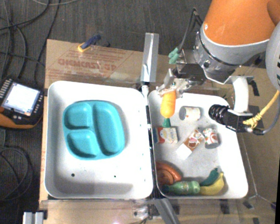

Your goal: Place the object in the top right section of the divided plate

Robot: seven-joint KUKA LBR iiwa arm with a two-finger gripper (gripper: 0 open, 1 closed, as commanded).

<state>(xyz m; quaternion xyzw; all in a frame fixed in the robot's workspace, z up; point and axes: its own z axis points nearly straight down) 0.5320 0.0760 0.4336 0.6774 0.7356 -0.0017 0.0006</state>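
The surface point(67, 49) is a brown board carrying two shallow white bins side by side, with dark carpet-like floor and loose black cables around it. A blue-and-yellow clip point(89, 42) lies near the board's far left corner, and a handheld control pendant point(15, 102) with a lit screen rests on the floor to the left.

The left bin point(51, 174) holds the turquoise divided plate point(94, 128), its sections bare.

Above the far left corner of the right bin point(236, 181) hangs the claw point(172, 89), under the grey and orange arm. A toy carrot point(168, 103), orange with a green end pointing toward the camera, hangs just below it; the claw seems to grip its top, with the fingers drawn in close, though that spot is cluttered and hard to read.

On the right bin's floor lie a small white cylinder point(190, 113), a few small printed packets point(196, 137), a brown rounded piece point(167, 174), a green bottle point(184, 187) and a banana point(213, 184) along the near wall.
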